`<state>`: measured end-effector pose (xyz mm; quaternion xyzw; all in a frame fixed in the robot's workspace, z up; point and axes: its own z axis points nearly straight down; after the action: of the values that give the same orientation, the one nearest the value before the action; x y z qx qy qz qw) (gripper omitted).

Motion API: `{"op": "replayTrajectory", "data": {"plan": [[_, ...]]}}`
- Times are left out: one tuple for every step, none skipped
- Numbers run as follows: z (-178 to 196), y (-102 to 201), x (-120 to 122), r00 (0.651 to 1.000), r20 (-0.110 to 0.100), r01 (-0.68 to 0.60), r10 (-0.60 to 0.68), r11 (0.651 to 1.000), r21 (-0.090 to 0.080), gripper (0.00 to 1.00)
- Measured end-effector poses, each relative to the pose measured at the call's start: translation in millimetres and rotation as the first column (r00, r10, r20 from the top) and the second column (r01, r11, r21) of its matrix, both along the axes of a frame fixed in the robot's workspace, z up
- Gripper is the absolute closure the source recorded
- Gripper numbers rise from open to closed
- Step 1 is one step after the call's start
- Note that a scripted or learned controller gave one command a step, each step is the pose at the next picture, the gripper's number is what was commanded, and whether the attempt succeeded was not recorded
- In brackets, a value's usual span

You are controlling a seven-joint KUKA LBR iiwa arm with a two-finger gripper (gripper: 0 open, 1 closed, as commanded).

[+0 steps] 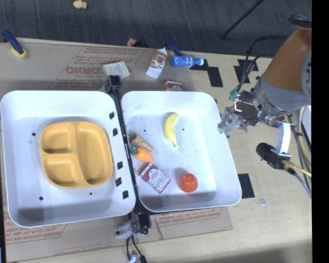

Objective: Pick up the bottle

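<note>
Blue bottle (pixel 185 62) is lying flat on the tabletop (pixel 230 212) behind the right bin (pixel 222 141), long axis left-right, up-left of the gripper (pixel 226 126); can't tell its grip state.

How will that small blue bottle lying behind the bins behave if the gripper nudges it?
The blue bottle lies on its side on the cardboard, outside both bins, so it will probably roll if pushed across its round body. It looks small and plastic, so likely light and easy to knock away. The smooth surface may slip between fingers. The gripper sits off the right bin's edge.
</note>
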<state>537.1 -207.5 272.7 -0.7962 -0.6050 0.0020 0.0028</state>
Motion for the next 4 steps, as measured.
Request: {"op": "replayTrajectory", "data": {"plan": [[5.6,4.8,-61.3,0.989,0.001,0.147,-0.147,0.989,-0.001,1.00],[-46.6,27.9,-60.9,1.000,0.002,0.020,-0.020,1.000,-0.001,1.00],[-58.9,5.4,-61.0,0.979,0.004,0.202,-0.202,0.979,-0.003,1.00],[-104.7,10.6,-61.4,0.989,0.001,0.146,-0.146,0.989,-0.001,1.00]]}}
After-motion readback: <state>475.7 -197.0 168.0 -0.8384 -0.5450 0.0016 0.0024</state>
